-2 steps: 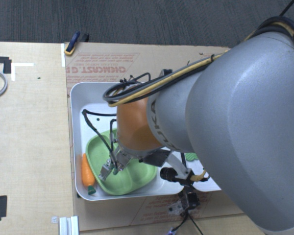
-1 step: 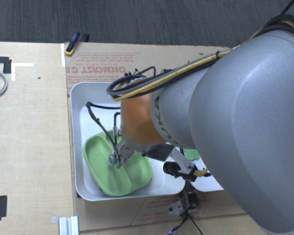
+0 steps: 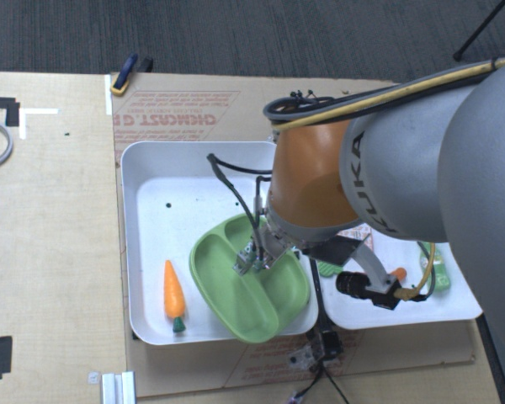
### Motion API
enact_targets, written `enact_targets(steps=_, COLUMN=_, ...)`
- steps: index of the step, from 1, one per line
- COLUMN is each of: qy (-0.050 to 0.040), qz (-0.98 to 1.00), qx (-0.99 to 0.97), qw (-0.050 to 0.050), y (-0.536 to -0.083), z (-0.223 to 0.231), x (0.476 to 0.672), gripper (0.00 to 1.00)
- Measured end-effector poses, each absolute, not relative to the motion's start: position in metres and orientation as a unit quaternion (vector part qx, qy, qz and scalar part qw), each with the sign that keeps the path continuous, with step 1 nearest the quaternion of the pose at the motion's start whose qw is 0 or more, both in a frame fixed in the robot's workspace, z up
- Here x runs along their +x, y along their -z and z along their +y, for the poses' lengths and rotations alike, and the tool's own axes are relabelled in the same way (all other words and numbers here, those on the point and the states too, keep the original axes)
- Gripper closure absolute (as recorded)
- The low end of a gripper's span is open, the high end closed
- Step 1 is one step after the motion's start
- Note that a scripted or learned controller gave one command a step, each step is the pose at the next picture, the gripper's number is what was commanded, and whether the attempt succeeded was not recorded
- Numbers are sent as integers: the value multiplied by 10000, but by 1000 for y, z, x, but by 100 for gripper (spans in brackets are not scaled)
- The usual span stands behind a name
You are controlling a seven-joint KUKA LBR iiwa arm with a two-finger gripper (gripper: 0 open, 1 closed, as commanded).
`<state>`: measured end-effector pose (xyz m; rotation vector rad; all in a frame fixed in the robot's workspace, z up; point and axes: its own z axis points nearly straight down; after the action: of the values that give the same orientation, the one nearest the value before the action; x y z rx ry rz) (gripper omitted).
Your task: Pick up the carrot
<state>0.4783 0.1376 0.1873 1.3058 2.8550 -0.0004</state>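
The carrot [image 3: 173,289], orange with a small green top, lies along the left bin's front left, close to the wall. My gripper [image 3: 251,261] hangs over the green divided plate [image 3: 265,305] in the same bin, well to the right of the carrot and apart from it. The arm's orange band and grey body cover much of the bin's right side. The fingertips are small and dark against the plate, so their spacing is unclear.
The left white bin [image 3: 143,225] holds the carrot and the plate. The right bin [image 3: 454,305] holds green and orange items, partly hidden by the arm. Cables run from the wrist. Cardboard lies under the bins, and a blue-yellow tool [image 3: 124,74] lies behind.
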Motion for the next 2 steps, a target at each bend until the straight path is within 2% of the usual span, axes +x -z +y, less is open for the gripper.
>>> enact_targets(steps=1, qy=-35, qz=8657, qx=5005, qw=42, y=-127, z=200, x=480, gripper=100)
enact_targets(steps=2, qy=0, qz=8733, qx=4871, qw=14, y=-198, z=141, x=478, gripper=100)
